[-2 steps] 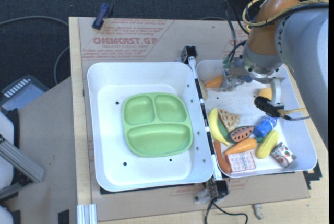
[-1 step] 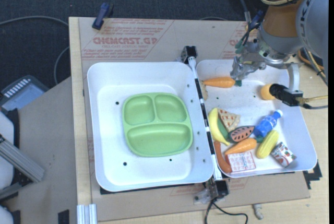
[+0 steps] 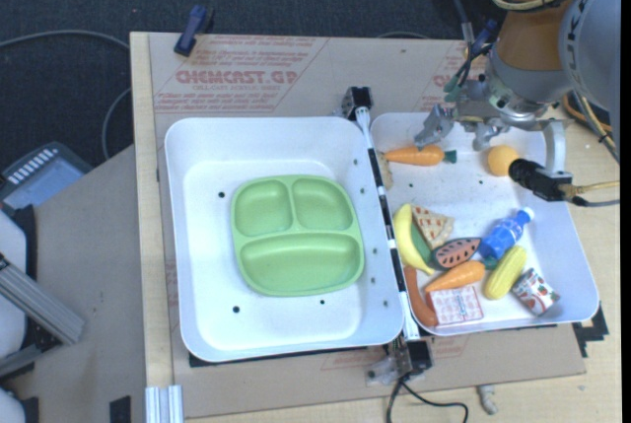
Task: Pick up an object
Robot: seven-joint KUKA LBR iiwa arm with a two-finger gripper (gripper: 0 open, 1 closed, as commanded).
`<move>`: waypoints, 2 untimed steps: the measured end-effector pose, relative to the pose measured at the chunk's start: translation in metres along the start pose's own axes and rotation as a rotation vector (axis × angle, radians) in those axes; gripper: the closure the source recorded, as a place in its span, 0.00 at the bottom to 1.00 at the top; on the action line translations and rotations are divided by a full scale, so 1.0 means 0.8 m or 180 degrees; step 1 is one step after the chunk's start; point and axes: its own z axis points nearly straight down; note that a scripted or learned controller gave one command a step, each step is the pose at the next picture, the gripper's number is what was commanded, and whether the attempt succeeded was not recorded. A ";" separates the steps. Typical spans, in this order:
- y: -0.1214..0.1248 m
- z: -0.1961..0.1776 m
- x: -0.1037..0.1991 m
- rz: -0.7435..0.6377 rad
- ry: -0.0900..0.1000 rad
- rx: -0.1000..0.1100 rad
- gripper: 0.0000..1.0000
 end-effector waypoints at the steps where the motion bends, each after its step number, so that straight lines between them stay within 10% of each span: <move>1: 0.011 -0.109 -0.086 0.0005 -0.0004 -0.0005 0.00; 2: 0.036 0.029 -0.159 0.0006 0.0003 0.0015 0.00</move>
